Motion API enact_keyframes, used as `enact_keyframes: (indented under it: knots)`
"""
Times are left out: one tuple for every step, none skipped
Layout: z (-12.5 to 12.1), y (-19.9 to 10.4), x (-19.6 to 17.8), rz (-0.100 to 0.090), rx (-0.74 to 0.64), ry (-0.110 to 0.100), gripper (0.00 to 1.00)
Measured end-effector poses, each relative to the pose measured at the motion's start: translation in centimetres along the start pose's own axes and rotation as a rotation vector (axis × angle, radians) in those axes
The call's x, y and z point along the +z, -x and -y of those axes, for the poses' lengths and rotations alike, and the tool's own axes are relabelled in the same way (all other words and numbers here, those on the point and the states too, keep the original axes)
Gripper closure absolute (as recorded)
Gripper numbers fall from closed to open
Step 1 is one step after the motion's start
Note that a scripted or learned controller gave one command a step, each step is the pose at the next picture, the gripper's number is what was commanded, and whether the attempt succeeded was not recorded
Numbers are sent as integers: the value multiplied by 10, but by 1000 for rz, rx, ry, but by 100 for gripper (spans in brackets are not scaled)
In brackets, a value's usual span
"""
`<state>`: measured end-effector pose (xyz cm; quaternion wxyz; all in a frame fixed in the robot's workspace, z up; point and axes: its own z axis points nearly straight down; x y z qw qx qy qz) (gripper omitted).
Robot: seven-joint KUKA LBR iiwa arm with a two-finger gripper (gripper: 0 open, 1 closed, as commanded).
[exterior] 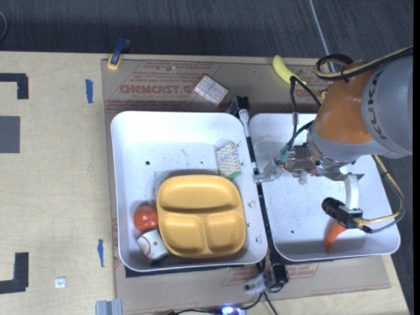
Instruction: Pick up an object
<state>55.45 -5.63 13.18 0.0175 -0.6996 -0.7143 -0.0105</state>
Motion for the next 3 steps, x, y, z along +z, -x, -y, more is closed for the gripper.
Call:
enact_keyframes:
  knots:
    - [-1, 1, 0, -1, -1, 0, 0]
    - [-6, 2, 1, -4, -2, -3, 0]
    - [-7, 3, 2, -3, -1, -1, 0]
